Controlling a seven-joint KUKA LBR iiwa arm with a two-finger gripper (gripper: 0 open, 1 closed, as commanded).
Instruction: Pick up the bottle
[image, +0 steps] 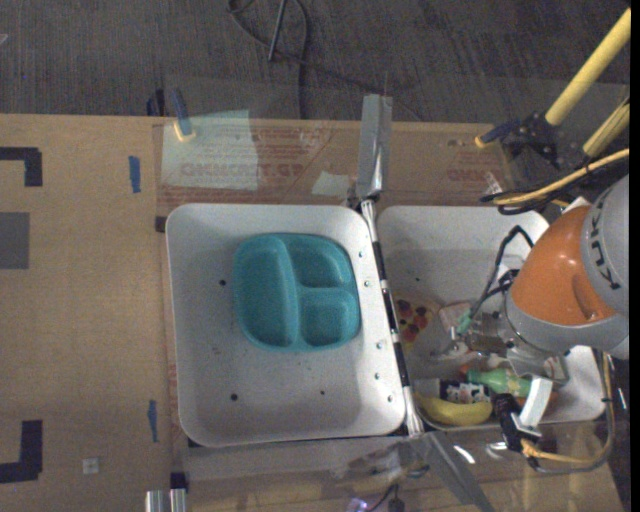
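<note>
Right bin (440, 235): bottle (505, 381) under arm | banana (455, 410) beside | fingers' state unclear

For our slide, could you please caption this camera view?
Grey KUKA arm reaching over cluttered right white bin; teal divided plastic tray in left white bin.

A teal divided plate (297, 291) lies in the left white bin (200, 390), toward its far right corner. In the right bin (440, 235), a banana (452, 410) lies along the near wall.
</note>
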